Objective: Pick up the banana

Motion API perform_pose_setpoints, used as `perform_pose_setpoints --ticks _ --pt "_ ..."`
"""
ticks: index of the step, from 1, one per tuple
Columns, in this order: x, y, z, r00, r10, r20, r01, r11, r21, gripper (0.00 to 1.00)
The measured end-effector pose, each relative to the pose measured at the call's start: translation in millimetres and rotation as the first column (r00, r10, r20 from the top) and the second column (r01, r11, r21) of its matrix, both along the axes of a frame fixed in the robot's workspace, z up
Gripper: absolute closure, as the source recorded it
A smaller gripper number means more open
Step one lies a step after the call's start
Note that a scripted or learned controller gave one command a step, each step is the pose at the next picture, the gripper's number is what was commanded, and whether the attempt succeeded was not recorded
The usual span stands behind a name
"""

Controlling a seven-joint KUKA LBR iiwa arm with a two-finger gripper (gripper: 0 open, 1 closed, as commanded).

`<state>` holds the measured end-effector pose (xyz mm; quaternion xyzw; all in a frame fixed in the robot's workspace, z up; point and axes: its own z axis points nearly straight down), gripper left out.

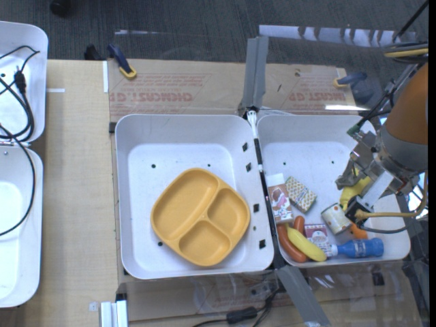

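Gripper (354, 182) over right bin (300, 136), right side, something yellow at its tip; fingers' state unclear. Banana (305, 244) lies near bin's front edge, on red sausage (289, 246), beside blue bottle (357, 249). Can (334, 217) just below gripper. Left bin (136, 182) holds yellow plate (199, 216).

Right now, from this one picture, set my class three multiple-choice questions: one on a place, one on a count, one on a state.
1. Where is the banana?
A. left bin
B. right bin
C. on the bench

2. How many sections has the yellow plate?
A. two
B. three
C. five

3. How is the blue bottle placed?
A. standing upright
B. lying on its side
C. lifted in the air

Answers:
1. B, it lies there beside a sausage.
2. B, three hollows show.
3. B, it lies flat along the near wall.
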<state>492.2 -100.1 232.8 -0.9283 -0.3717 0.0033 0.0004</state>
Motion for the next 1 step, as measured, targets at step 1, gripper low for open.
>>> perform_pose_setpoints --ticks 1 --pt "48.3 55.3 -4.9 0.993 -0.115 -0.002 0.115 0.993 -0.002 1.00"
